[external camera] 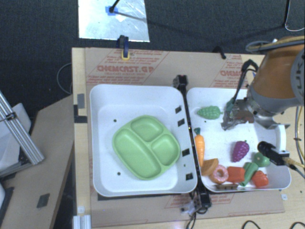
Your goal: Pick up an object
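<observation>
Over the right bin's (pixel 282 142) far half hangs the gripper (pixel 232 123), with no toy visibly between its tips; how wide it stands cannot be told. Grapes (pixel 240 150) lie near its middle, well apart from neighbours, so they look the safest target: centre above them, then descend straight.

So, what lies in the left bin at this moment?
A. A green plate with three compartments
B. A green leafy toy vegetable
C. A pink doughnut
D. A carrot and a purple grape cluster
A: the green divided plate rests on the floor of the left bin, while the carrot, the grapes, the doughnut and the leafy vegetable all lie in the right bin.
</observation>
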Tool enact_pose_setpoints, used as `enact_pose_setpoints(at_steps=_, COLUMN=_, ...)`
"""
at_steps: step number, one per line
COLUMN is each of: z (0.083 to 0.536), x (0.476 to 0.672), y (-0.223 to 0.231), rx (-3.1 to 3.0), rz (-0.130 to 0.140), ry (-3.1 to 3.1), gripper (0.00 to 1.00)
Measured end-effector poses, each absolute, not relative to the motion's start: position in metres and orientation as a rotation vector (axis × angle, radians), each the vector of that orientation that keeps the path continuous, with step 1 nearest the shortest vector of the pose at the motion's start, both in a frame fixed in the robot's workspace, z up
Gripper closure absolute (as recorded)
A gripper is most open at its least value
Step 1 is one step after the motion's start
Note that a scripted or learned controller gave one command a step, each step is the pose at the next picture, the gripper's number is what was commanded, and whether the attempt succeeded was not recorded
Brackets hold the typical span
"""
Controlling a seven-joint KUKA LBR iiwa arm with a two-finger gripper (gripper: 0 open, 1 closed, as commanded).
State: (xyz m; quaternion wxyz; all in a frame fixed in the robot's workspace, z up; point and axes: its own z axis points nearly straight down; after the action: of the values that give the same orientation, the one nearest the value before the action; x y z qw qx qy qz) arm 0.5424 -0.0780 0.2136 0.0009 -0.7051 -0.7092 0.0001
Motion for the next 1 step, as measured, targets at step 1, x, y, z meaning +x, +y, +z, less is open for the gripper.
enact_pose_setpoints(at_steps=1, z=0.2336, x=0.5416, y=-0.0863, rx=-2.222, rz=-0.003, ry=-2.225, gripper=1.0)
